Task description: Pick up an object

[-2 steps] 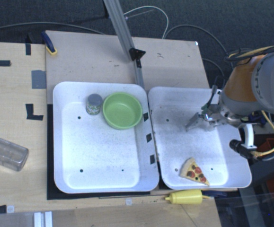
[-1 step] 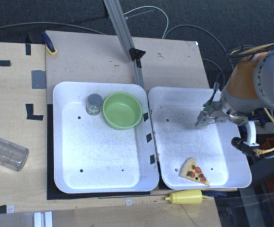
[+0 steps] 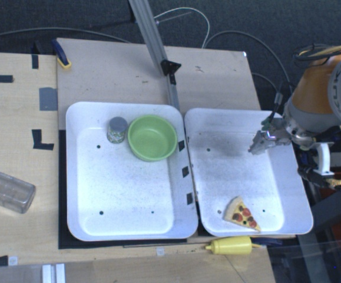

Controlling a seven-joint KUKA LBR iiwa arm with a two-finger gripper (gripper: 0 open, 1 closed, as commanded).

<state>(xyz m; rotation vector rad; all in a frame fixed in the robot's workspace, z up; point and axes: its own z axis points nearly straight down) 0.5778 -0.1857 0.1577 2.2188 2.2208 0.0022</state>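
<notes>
below end effector (image 3: 258,146), pizza slice (image 3: 241,213) (well apart)

Single fixed overhead camera, tilted, viewing both bins (image 3: 76,175) and the surrounding surface (image 3: 217,75) from moderate height.

The light is even and fairly bright, falling from above, so the two white bins (image 3: 188,175) look pale with a faint bluish cast and no hard glare. Shadows are soft: a grey smudge lies on the right bin's floor just left of the hand (image 3: 257,146), and thin dark edges follow the green bowl (image 3: 152,137) and the bins' rims. The tabletop (image 3: 17,128) looks warm and flat. The whole picture is slightly soft and grainy, and fine detail is smeared.
</notes>
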